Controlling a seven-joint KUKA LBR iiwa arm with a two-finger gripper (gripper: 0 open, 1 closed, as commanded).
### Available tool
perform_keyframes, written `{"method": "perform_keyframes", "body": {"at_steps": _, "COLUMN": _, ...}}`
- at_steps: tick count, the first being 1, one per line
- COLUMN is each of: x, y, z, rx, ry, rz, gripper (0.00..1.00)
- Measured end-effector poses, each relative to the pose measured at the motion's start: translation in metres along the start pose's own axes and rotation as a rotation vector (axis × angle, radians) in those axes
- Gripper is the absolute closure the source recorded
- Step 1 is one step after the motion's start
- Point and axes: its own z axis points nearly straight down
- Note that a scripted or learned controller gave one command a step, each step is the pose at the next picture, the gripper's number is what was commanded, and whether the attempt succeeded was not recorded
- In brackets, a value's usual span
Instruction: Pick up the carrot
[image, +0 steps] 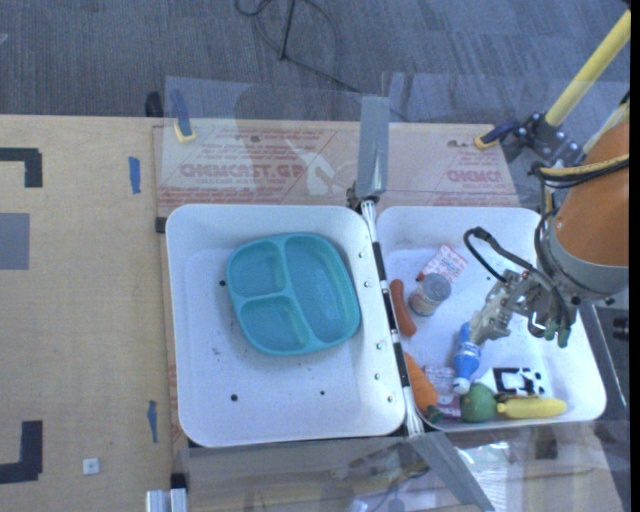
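The carrot (419, 380) is a small orange piece lying against the left wall of the right bin (590, 372), near its front left corner. My gripper (492, 322) hangs over the middle of that bin, to the right of and farther back than the carrot, just above a blue bottle (466, 356). It is apart from the carrot. The grey wrist and orange band come in from the right edge.
Around the carrot lie a green item (478, 402), a yellow item (532, 407) and a black-and-white card (520, 380). A sausage (402, 307), a small can (431, 295) and a red-white packet (443, 264) lie farther back. The left bin (200, 400) holds a teal divided plate (292, 294).
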Motion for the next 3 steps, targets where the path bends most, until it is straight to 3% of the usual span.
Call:
{"method": "perform_keyframes", "body": {"at_steps": 1, "x": 0.0, "y": 0.0, "z": 0.0, "rx": 0.0, "ry": 0.0, "rz": 0.001, "gripper": 0.0}}
{"method": "perform_keyframes", "body": {"at_steps": 2, "x": -0.026, "y": -0.054, "z": -0.134, "rx": 0.001, "ry": 0.001, "rz": -0.125, "gripper": 0.0}}
{"method": "perform_keyframes", "body": {"at_steps": 3, "x": 0.005, "y": 0.01, "z": -0.046, "rx": 0.001, "ry": 0.003, "rz": 0.115, "gripper": 0.0}}
